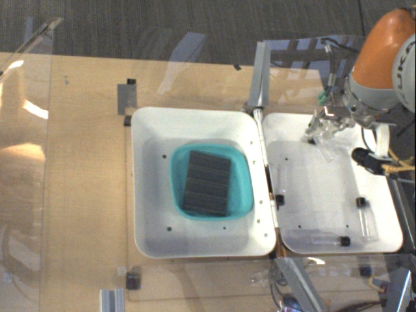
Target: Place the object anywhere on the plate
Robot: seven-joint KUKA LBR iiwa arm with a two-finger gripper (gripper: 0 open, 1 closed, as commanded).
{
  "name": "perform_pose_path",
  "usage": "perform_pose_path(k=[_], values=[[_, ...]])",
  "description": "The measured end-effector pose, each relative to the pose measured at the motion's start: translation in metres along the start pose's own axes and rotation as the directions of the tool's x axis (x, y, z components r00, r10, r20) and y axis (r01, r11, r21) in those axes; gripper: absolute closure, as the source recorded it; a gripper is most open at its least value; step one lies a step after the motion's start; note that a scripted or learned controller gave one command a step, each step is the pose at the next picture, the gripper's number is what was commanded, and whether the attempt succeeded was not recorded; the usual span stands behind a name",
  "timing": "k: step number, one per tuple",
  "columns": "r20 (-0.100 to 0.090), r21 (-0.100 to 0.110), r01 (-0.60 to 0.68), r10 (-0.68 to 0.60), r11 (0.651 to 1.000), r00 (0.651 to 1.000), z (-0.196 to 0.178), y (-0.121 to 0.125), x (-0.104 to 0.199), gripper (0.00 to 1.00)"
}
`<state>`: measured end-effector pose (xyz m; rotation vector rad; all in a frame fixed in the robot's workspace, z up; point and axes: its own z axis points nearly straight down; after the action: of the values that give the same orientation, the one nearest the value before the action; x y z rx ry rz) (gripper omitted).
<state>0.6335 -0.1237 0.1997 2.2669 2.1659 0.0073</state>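
Camera view: dark ribbed block on teal plate

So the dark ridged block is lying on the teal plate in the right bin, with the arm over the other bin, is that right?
Not quite. The camera view shows the dark ridged block lying on the teal plate in the left bin, not the right one. The arm is over the other bin, near its far edge.

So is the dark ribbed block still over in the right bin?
No, the dark ribbed block lies on the teal plate in the left bin, while the claw sits over the right bin.
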Motion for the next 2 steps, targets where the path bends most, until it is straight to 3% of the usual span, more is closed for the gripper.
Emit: perform_pose_path(k=[1,2], values=[[-0.003,0.002,0.287,-0.287,0.958,0.958,0.0069,-0.056,0.0957,1.0],[-0.003,0.002,0.287,-0.287,0.958,0.958,0.0068,-0.056,0.0953,0.0]])
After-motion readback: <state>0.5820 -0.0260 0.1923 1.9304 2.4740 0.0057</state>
